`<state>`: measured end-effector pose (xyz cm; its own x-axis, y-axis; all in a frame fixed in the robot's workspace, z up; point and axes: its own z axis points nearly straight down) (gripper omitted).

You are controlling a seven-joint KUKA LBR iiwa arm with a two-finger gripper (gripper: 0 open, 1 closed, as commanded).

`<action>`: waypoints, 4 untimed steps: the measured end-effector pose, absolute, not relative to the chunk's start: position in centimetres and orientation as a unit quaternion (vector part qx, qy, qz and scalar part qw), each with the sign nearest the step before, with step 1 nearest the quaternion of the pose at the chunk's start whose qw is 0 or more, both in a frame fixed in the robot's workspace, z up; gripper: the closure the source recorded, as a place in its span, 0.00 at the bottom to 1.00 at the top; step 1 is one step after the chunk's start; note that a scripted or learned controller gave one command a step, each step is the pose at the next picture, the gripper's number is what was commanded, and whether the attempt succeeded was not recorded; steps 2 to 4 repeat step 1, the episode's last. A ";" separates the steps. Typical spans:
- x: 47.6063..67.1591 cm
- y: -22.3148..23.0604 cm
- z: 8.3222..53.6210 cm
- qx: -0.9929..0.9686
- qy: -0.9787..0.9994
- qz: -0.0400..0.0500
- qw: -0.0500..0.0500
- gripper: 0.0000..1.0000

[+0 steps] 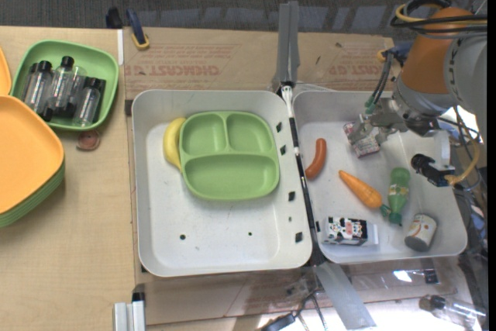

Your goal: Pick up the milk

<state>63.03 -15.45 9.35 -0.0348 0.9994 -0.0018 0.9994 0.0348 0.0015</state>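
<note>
I count two white bins, a left bin (pixel 147 190) and a right bin (pixel 333 116). In the left bin I see one green plate with three parts (pixel 229 155) and one yellow banana (pixel 170 142). In the right bin I see one milk carton with cow spots (pixel 348 231), one hot dog (pixel 315 158), one carrot (pixel 361 188), one green bottle (pixel 397 194) and one small can (pixel 419 232). I have one gripper (pixel 364 137). Off to the side I see one green tray (pixel 68 85) with about four little bottles (pixel 63 91) in it, and one stack of orange plates (pixel 25 163).
</note>
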 end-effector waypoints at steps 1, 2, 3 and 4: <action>63.6 -11.4 19.9 0.603 0.798 -0.001 0.000 1.00; 63.6 -11.4 19.9 0.603 0.798 -0.001 0.000 1.00; 63.6 -11.4 19.9 0.603 0.798 -0.001 0.000 1.00; 63.6 -11.4 19.9 0.603 0.798 -0.001 0.000 1.00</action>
